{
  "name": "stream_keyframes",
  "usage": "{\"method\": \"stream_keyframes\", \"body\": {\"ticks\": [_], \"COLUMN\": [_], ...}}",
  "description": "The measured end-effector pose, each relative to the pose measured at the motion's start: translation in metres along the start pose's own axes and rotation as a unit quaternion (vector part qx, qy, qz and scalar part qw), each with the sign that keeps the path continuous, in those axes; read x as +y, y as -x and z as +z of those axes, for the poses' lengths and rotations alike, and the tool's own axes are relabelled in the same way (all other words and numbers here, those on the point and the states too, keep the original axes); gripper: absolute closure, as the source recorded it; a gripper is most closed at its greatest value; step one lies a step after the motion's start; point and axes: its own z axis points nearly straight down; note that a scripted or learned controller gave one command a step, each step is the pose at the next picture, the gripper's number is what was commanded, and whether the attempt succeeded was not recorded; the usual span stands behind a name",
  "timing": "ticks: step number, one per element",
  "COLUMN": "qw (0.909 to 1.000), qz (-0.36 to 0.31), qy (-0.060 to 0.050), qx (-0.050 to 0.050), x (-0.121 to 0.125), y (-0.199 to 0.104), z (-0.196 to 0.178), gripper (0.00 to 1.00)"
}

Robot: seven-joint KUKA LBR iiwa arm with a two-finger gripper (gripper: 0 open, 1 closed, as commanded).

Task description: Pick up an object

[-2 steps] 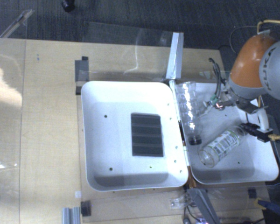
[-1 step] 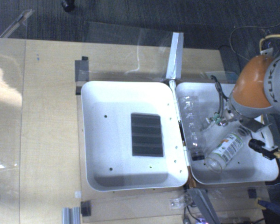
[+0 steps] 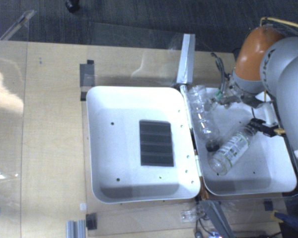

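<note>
A clear plastic bottle [image 3: 232, 149] lies slanted in the right bin [image 3: 268, 182]. A second clear, crumpled plastic bottle [image 3: 199, 111] lies along that bin's left wall, with a dark cap [image 3: 212, 146] at its near end. A dark ribbed rectangular block [image 3: 156, 143] lies flat in the middle of the left bin [image 3: 109, 108]. The grey arm with its orange band [image 3: 254, 53] reaches in from the right. Its gripper [image 3: 222, 97] hangs low over the far part of the right bin, just right of the crumpled bottle and beyond the slanted one.
A grey metal post [image 3: 186, 58] stands behind the gap between the bins. Cables [image 3: 265, 125] trail from the wrist over the right bin's right side. Small dark brackets [image 3: 88, 73] sit on the wooden bench by the left bin's far corner.
</note>
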Motion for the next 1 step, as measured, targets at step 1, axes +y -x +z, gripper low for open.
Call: {"method": "stream_keyframes", "body": {"ticks": [1], "qw": [0.9974], "qz": [-0.072], "qy": [0.008], "qx": [0.002], "x": [-0.084], "y": [-0.0313], "z": [0.0002], "gripper": [0.0]}}
